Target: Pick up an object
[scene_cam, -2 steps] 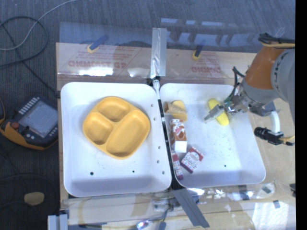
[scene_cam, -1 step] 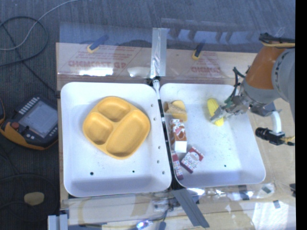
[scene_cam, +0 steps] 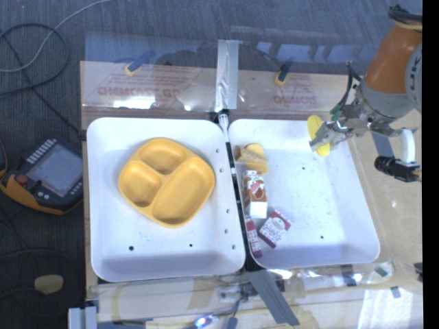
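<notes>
Bench: two white bins [scene_cam: 96,184]
Arm: gripper [scene_cam: 328,137] over right bin's far corner, clamping yellow object [scene_cam: 317,134]
Left bin: one yellow tray [scene_cam: 167,181]
Right bin: three packets [scene_cam: 256,186]

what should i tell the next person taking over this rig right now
Gripper: over the upper right part of the right bin, with a yellow object at its fingers; whether it is truly gripped is unclear.
Left bin: a yellow divided plate lies in it.
Right bin, along its left wall: a yellowish piece, a red and white carton and a small red packet.
Done: possibly one pick, unconfirmed.
Left: confirm the grasp; otherwise retry on an item in the right bin.
</notes>
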Controlling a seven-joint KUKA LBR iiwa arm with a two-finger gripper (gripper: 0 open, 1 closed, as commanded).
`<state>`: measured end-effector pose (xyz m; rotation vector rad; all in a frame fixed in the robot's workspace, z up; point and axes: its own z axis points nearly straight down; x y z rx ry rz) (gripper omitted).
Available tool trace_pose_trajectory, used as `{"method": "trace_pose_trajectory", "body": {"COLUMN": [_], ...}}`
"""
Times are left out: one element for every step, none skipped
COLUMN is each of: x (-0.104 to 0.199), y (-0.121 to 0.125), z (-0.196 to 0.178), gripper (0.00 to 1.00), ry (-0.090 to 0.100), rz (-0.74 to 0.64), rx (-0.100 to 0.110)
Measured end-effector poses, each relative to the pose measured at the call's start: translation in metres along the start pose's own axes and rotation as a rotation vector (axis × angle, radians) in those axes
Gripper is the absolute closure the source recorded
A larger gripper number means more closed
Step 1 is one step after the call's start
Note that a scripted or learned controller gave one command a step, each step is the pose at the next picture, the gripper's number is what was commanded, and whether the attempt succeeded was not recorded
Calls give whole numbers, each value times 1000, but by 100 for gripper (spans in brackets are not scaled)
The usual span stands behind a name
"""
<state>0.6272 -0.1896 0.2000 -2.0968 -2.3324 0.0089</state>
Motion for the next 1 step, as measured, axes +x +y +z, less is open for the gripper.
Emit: {"method": "trace_pose_trajectory", "body": {"x": [-21], "y": [39], "z": [12], "gripper": [100], "ry": [-1], "rz": [-382], "rx": [0]}}
